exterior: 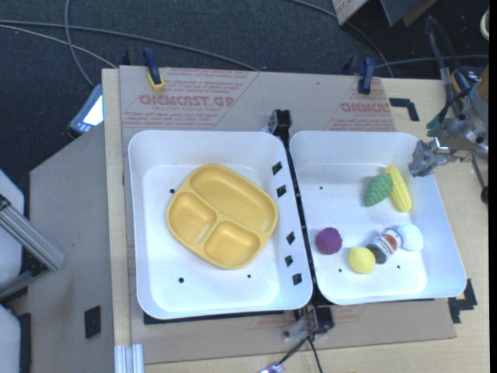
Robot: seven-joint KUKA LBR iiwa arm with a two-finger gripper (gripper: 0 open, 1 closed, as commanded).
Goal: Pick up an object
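Claw (423, 160) hung at the right bin's (443, 282) far right rim; I couldn't tell its state. Left to right lay a purple ball (329, 240), lemon (362, 259), green piece (378, 189), corn (399, 189), small bottle (396, 242). I judged the corn light, stiff, slick, best pinched across its middle.

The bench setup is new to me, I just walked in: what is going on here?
A robot arm's pincer sits at the right bin's far right rim, holding nothing. That bin holds a green and yellow corn toy, a purple ball, a yellow ball and a small white bottle. The left bin holds a yellow divided plate. Nothing has been picked up yet.
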